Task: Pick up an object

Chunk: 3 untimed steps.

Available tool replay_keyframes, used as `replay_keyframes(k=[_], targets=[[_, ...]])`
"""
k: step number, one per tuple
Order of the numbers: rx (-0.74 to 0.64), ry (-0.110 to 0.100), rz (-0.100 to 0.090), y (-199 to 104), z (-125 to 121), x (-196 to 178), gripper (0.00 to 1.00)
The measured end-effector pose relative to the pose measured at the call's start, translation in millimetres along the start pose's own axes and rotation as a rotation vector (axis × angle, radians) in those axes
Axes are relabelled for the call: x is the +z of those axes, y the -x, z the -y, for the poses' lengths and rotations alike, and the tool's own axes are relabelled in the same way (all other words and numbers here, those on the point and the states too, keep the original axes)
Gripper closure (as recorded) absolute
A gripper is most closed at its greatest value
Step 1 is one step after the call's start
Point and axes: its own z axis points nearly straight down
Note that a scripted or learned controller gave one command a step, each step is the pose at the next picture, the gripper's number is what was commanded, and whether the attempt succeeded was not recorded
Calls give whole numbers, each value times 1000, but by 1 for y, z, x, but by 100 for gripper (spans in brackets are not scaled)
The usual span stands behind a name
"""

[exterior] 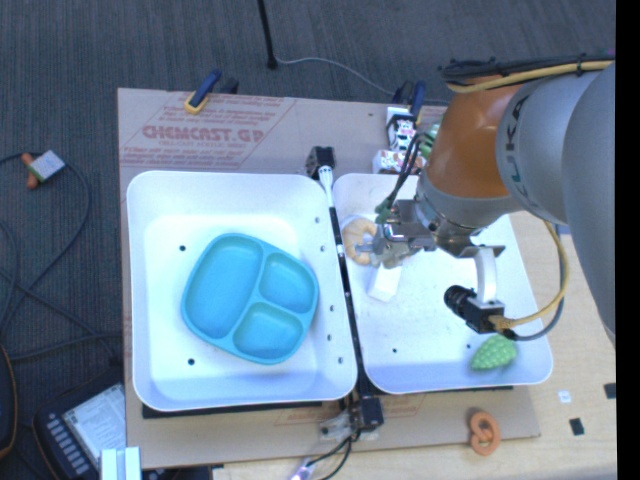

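The grey arm with its orange band reaches in from the right and hangs over the upper left part of the right bin (520,373). My gripper (393,246) points down there, just right of a tan round object (357,238) that lies by the bin's left wall. A small white block (385,284) rests on the bin floor directly below the gripper. A green bumpy object (493,354) sits in the bin's lower right corner. The arm's body hides the upper right of this bin.
The left bin (150,268) holds a blue divided plate (250,296). An orange ring (484,431) lies on the bench below the right bin. A black fitting (470,308) with a cable hangs off the wrist above the bin floor.
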Motion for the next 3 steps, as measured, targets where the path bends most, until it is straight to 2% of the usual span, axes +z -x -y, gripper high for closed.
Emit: replay_keyframes(k=[1, 2, 3], targets=[[0, -1, -1, -8, 62, -14, 100], [-3, 0, -2, -62, 5, -18, 100], [-2, -1, -2, -91, 23, -14, 100]])
